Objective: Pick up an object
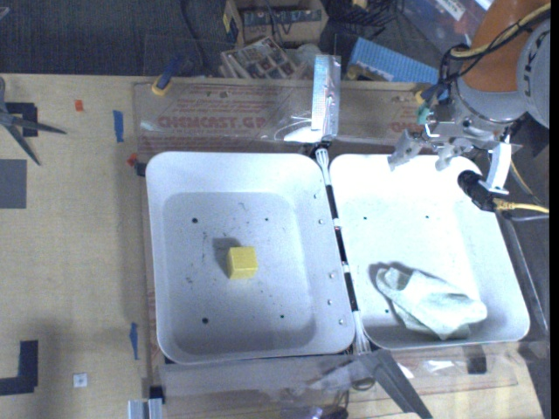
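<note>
Background stuff here: the counter (70, 260) is a light wood colour, with a few bits of blue tape (118, 126) stuck on the left part and a tiny red mark (79, 106) near the far edge. A black clamp-looking thing (22, 122) sits at the left edge, and a dark square (12, 184) just below it. Behind the bins there's a clear plastic sheet (223, 116) with reddish lettering I can't fully read. Further back, a blue corrugated pad (384, 59), a wooden rack (258, 59) and tangled black cables (205, 11) on dark floor.
</note>
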Controlling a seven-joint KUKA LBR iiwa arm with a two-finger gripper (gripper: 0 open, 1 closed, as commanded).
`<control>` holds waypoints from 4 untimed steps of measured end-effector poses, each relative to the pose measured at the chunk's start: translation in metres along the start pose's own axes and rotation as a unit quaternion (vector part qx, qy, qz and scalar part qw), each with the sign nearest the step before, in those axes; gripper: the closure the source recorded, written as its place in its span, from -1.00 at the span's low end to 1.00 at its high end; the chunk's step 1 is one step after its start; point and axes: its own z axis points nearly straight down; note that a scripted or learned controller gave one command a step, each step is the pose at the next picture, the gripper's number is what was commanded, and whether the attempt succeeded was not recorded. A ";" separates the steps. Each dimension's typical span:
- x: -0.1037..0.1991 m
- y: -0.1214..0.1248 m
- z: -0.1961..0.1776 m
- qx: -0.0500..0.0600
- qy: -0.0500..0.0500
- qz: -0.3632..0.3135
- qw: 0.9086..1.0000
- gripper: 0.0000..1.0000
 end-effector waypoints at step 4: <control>-0.045 -0.040 0.072 -0.001 -0.001 0.084 0.996 1.00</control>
